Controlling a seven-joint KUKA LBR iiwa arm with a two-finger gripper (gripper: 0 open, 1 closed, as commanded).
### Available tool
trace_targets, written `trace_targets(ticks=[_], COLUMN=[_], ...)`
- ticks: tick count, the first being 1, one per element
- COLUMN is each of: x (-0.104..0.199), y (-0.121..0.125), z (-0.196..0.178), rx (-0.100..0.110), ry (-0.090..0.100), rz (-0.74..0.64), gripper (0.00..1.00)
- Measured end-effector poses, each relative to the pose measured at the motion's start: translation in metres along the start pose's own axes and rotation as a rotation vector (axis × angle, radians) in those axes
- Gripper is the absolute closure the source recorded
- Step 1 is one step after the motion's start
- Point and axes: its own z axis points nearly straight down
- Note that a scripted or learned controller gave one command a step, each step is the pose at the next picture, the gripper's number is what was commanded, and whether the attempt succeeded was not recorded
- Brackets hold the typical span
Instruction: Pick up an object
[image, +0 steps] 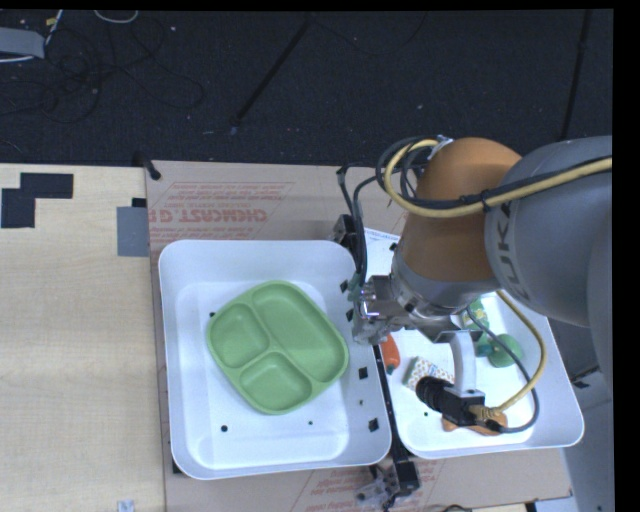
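My gripper (372, 318) hangs low over the left edge of the right bin (560, 425), under the orange wrist band. Just below it lies a small orange-red object (390, 352), close to the gripper's tip; whether they touch I cannot tell. A pale speckled piece (421, 371) lies a little further right. Green objects (497, 346) sit on the bin floor behind the arm, partly hidden. A green three-section plate (277, 345) lies flat in the left bin (190, 400).
The ridge between the two bins (372, 400) runs right beside the gripper. A small orange thing (484, 426) lies near the right bin's front wall. Cardboard (230, 205) lies under both bins, with the wooden bench (70, 350) to the left.
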Motion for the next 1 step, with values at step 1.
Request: trace_targets(ticks=[1], x=[0.0446], y=[-0.0035], z=[0.0005], rx=[0.001], ry=[-0.001], rz=[0.000], gripper=[1.00])
